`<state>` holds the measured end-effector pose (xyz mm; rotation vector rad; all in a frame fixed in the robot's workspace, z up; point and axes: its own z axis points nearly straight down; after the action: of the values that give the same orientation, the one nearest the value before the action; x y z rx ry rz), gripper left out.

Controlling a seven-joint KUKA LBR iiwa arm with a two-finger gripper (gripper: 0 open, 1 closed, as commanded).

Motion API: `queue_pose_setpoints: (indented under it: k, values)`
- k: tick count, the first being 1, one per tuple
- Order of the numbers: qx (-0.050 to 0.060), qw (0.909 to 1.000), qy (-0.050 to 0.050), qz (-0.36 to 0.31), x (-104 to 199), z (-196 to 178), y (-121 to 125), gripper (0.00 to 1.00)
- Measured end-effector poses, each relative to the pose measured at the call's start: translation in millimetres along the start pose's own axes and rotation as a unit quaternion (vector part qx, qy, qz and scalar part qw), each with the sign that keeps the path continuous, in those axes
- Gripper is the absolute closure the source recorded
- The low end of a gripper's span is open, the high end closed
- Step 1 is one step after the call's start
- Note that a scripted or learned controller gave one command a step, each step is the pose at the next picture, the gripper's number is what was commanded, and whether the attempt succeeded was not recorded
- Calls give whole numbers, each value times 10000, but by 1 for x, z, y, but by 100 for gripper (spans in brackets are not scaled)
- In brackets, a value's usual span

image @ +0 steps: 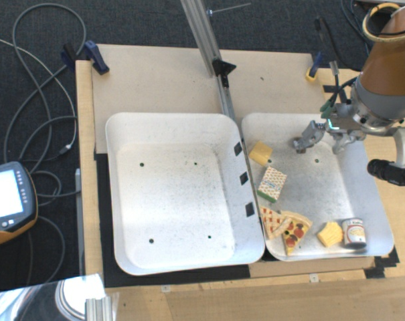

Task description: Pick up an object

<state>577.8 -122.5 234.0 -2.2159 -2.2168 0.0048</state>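
My gripper (pixel 321 143) hangs over the back of the right bin (pixel 369 199), with its fingers spread open and nothing between them. Left of it lies a yellow block (pixel 260 154). A checkered green-edged piece (pixel 272 182) sits below that block. Along the bin's front edge are a toy pizza slice (pixel 294 231), a waffle-patterned piece (pixel 272 218), a yellow cheese wedge (pixel 330 233) and a small can (pixel 354 233). None of them touches the gripper.
The left bin (pixel 122 129) lies beside the right one. A metal pole (pixel 202 32) slants down to the gap between the bins. Blue clamps (pixel 95 55) hold the bench's back edge. A pendant (pixel 8 199) rests at the left.
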Motion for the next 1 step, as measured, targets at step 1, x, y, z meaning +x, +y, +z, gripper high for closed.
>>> queue_pose_setpoints:
  k: [1]
  values:
    - [-25,10000,-5,-2,0,-2,1,0]
